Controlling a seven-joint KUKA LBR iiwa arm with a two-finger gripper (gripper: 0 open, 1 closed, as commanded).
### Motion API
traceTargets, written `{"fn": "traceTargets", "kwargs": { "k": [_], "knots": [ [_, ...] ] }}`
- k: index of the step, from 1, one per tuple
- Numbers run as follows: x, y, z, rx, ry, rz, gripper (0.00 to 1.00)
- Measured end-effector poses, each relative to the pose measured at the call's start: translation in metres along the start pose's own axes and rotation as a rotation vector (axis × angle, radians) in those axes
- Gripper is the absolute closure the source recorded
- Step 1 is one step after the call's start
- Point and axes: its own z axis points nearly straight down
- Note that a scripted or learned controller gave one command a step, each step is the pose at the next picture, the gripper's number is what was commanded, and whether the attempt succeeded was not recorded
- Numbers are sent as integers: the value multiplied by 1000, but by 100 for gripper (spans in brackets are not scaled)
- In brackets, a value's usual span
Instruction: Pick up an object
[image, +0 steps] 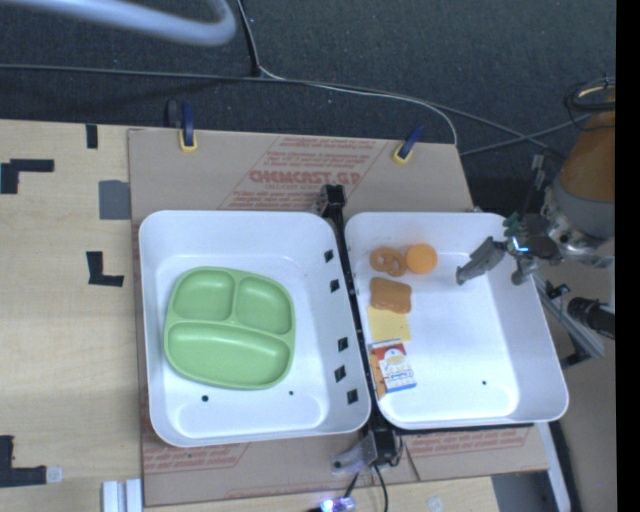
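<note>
While the two-finger gripper (497, 262) hangs spread open and unloaded over the right white bin (500, 395), nothing's picked yet: the round orange ball (421, 258) waits nearby, left.

Your widest open floor is the middle and right of the right bin (500, 390), since its items crowd the left wall: a pretzel (388, 262) and orange ball (421, 258), then a brown block (391, 294), yellow block (389, 324) and small packet (393, 366) in a column. The gripper (497, 261) itself hangs over that bin's upper right (fingers spread). In the left bin (240, 425), the green divided plate (230, 327) fills the centre, leaving you bare strips along the top and right.
</note>
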Motion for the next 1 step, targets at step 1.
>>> {"fn": "traceTargets", "kwargs": {
  "k": [1],
  "knots": [
    [0, 3, -7, -12, -3, -3, 0]
  ]
}}
